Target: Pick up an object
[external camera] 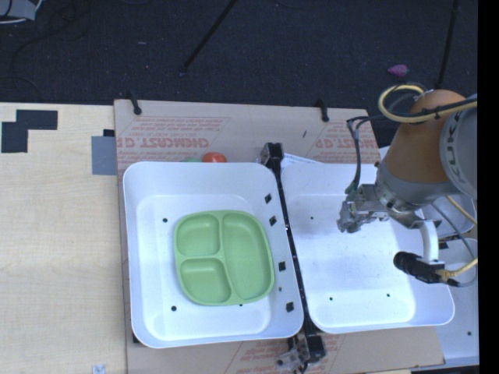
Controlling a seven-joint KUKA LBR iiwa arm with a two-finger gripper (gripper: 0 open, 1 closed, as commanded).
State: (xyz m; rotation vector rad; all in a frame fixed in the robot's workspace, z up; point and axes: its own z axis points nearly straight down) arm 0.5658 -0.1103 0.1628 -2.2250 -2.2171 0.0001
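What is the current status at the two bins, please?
Gripper low over right bin. Green divided plate in left bin, untouched. Nothing blocking it.

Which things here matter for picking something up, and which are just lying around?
Job: light green three-compartment plastic plate in the left white bin; the two-finger gripper above the right white bin.

Lying about: small red-orange object behind the left bin; cardboard sheet.
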